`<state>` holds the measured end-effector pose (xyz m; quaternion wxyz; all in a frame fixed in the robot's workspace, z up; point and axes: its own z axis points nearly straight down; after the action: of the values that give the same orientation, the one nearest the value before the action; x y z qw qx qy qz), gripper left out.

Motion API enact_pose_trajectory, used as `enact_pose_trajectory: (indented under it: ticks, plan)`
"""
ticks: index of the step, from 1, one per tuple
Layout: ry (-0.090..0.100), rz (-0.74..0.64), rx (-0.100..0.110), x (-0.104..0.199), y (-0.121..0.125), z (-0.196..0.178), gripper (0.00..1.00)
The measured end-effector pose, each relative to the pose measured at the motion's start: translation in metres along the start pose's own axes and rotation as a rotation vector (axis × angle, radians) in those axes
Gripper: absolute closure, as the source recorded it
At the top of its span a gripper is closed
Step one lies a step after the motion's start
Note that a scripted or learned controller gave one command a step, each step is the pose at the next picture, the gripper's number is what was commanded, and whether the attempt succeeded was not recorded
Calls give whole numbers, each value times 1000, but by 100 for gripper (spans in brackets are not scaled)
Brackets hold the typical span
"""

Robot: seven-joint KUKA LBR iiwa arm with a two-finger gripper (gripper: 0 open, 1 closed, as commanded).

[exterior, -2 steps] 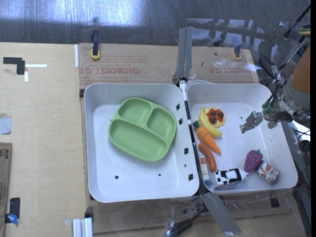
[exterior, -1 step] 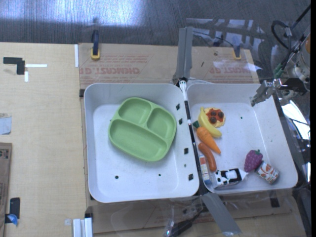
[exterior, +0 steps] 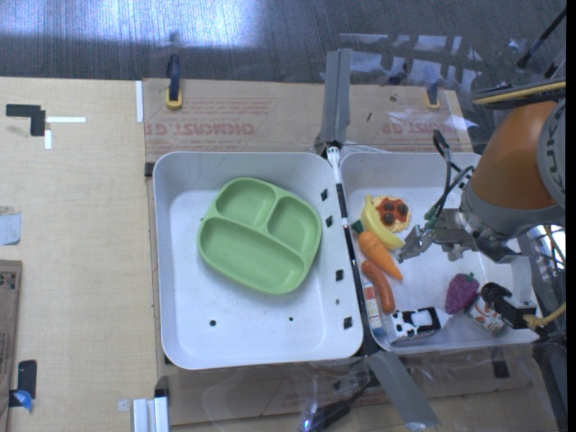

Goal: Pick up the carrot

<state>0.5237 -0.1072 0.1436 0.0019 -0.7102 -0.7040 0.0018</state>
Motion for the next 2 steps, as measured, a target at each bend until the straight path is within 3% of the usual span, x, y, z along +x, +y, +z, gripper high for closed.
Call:
enact_pose_trajectory:
  ticks: [1,2]
  plan:
    - [0,-8,0,11,-12,54,0]
    - [0,-4,2,10,-13,46,100]
